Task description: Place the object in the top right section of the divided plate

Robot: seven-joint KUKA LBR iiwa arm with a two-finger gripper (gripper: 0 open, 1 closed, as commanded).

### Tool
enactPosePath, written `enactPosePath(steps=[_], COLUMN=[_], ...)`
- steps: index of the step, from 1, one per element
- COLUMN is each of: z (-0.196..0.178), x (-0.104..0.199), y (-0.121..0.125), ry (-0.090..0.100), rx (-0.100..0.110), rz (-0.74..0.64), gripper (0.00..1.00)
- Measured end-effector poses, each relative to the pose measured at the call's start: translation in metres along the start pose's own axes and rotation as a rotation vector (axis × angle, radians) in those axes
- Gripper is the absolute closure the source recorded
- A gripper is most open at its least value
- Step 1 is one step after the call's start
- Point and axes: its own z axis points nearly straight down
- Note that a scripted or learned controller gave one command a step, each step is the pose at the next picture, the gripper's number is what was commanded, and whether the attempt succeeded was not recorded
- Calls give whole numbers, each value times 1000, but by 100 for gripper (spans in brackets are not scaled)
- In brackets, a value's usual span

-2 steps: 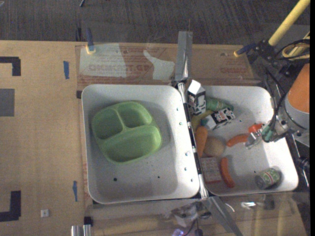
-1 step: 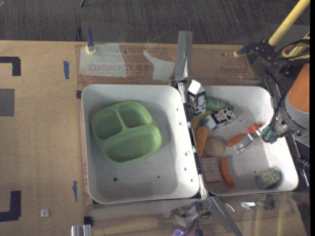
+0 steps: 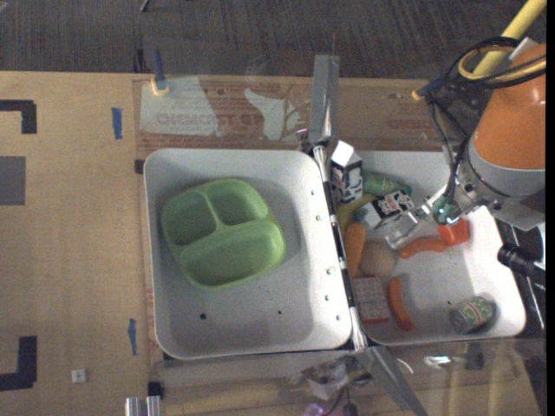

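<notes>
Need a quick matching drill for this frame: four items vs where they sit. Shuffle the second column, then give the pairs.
Items:
1. green divided plate
2. small milk carton
3. green can
4. carrot

Places:
A. near-right corner of the right bin
B. left bin, by itself
C. right bin, along its left wall, about midway down
D. far-left corner of the right bin, at the divider

Pairs: 1-B, 2-D, 3-A, 4-C
</notes>
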Motion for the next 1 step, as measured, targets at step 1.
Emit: enactPosePath(steps=[1], z=[-99], x=[44], y=[-19], ry=[1], rx=[0], rz=[-140], gripper=[0])
